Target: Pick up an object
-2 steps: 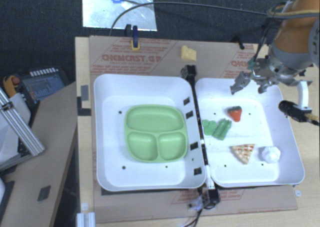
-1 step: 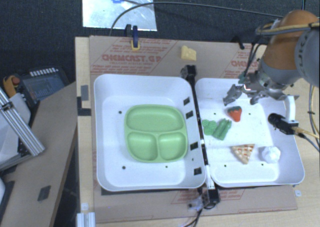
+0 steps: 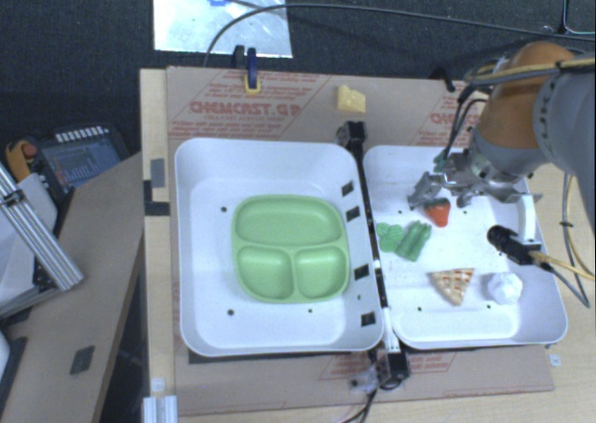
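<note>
The right bin [image 3: 535,319] holds several small things: a red-orange piece [image 3: 439,215], a green pod-like toy [image 3: 405,238], a pizza slice [image 3: 453,283] and a small white lump [image 3: 505,289]. My gripper [image 3: 440,190] hangs over the upper middle of this bin, directly above the red-orange piece and very close to it. The piece shows just below the metal gripper parts, and I cannot tell whether it is touched or gripped. The grey arm with its orange band [image 3: 521,104] comes in from the upper right.
A green three-compartment plate [image 3: 289,249] lies in the left bin [image 3: 200,225]. A yellow block [image 3: 351,98] sits on the cardboard behind the bins. A blue-and-yellow clamp [image 3: 250,67] stands at the back edge. A black divider strip [image 3: 363,225] runs between the bins.
</note>
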Tool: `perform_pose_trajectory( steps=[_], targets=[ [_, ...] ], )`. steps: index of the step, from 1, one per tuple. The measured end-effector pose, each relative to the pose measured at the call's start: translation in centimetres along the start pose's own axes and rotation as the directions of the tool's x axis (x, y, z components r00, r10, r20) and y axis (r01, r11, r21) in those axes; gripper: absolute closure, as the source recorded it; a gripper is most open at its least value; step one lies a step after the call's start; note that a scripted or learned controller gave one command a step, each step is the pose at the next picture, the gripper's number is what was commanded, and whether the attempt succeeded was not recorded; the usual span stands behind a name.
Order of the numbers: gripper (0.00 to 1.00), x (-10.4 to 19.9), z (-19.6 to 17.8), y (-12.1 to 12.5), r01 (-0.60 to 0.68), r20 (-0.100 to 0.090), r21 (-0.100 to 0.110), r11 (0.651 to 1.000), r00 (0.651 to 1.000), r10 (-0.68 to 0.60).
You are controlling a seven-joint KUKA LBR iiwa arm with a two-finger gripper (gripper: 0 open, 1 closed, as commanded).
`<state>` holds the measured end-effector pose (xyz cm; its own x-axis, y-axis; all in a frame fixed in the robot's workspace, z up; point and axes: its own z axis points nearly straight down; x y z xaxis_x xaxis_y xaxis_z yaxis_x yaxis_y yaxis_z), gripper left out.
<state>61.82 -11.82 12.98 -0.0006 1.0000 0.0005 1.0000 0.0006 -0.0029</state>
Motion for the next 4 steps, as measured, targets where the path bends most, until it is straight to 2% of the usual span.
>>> perform_pose_trajectory(
  steps=[1,2,4],
  targets=[
    [0.00,0.0,4.8,0.0,0.000,0.000,-0.001,1.000,1.000,0.000],
    [1.00,0.0,3.4,0.2,0.000,0.002,-0.006,1.000,1.000,0.000],
    [1.00,0.8,-5.6,0.8,0.004,0.001,-0.009,1.000,1.000,-0.004]
  ],
)
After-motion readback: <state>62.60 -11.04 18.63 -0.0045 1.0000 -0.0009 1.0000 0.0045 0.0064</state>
